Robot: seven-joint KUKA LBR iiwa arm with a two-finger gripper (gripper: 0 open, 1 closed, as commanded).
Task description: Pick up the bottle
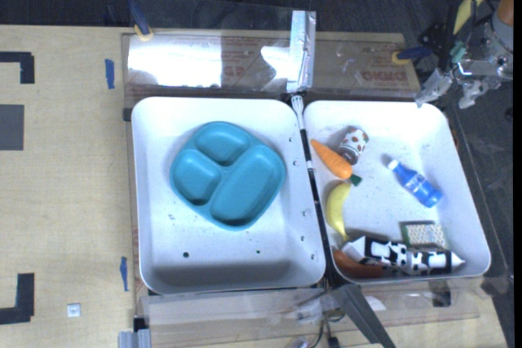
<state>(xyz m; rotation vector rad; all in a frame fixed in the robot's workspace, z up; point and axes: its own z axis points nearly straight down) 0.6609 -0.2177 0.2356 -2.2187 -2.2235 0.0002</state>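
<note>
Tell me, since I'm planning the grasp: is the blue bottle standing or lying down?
Lying down. The bottle shows its full length on the right bin's floor, white cap toward the upper left.

A: Any legible text?

B: None. Reddish print runs along the clear panel (359, 71) at upper centre of the frame, too blurred to read.

A: Labels on the goods?

B: The bottle (414, 182) at right has a blue wrap, lettering unreadable. The small box (422, 235) at lower right shows a pattern, no words.
</note>
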